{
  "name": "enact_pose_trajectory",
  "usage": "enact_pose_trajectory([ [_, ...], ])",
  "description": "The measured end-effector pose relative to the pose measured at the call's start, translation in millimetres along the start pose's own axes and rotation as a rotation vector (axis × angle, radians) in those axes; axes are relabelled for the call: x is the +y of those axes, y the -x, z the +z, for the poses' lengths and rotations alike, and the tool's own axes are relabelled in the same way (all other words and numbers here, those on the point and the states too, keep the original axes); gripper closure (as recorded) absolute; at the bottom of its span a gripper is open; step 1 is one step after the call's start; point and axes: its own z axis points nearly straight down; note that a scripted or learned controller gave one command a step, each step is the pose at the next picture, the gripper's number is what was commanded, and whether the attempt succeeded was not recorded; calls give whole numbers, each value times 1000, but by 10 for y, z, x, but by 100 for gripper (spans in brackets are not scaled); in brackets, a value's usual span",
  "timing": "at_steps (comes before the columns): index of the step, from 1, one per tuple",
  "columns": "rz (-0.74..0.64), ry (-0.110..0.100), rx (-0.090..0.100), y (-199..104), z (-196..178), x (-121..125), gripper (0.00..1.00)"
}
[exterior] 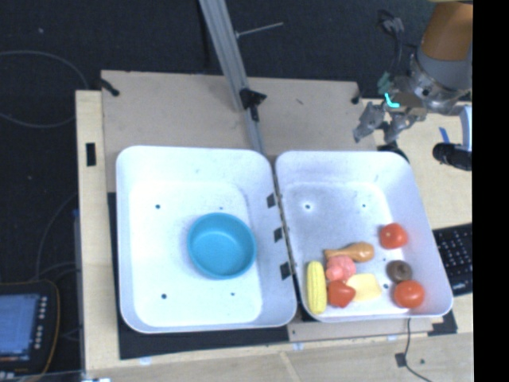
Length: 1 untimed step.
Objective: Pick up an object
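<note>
1. Low at the left edge sits a small screen point(20, 325), beside the desk point(318, 102) and apart from both bins.
2. Moving right, the left bin point(143, 173) holds a blue bowl point(222, 245), upright near its middle.
3. Next, the right bin point(350, 177) carries the toy food, all crowded into its near end: a yellow corn cob point(316, 286) by the left wall, a pink piece point(341, 268) and a red piece point(340, 294) touching it, a pale yellow block point(366, 286), and a drumstick point(350, 253) just above them.
4. Further right lie a tomato point(393, 235), a brown ring point(399, 271) and a second, larger tomato point(409, 294) near the corner.
5. My judgement of the risk: the pieces are packed so tight that a descent into the cluster could push neighbours aside or pinch two at once, and the round tomatoes could roll out from a squeeze that lands off centre. Those near the wall may leave no room for a finger.
6. At the far right, the claw point(380, 126) hangs over the bin's far rim, well apart from the food. Its two prongs look spread, with nothing between them and touching nothing.
</note>
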Motion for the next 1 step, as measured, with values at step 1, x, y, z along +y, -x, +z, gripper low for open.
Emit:
enact_pose_trajectory([
  [1, -1, 11, -2, 0, -64, 15, 0],
])
